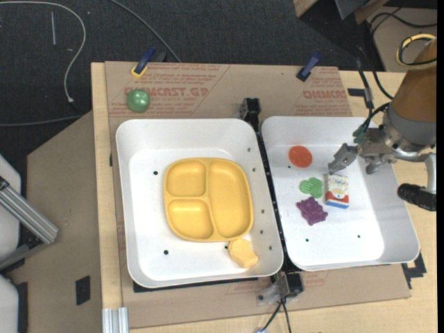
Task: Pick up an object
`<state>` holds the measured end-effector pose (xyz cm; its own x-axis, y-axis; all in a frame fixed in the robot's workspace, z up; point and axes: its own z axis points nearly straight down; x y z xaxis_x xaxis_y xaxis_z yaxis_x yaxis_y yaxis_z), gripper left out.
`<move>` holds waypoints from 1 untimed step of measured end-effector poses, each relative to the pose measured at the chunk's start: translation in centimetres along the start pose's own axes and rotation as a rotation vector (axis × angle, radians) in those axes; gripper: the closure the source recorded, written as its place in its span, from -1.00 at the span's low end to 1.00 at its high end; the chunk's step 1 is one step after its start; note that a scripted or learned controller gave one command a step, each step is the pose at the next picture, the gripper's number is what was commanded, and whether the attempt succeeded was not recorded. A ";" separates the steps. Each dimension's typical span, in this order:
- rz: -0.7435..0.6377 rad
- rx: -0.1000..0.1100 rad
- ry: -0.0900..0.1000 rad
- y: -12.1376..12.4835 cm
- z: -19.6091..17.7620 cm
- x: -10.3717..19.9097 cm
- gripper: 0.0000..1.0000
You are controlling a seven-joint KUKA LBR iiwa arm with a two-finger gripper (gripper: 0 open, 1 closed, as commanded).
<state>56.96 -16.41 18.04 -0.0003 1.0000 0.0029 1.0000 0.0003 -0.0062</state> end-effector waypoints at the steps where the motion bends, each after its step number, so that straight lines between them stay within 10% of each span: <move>1: 0.000 0.000 0.000 0.3 6.1 0.6 -1.00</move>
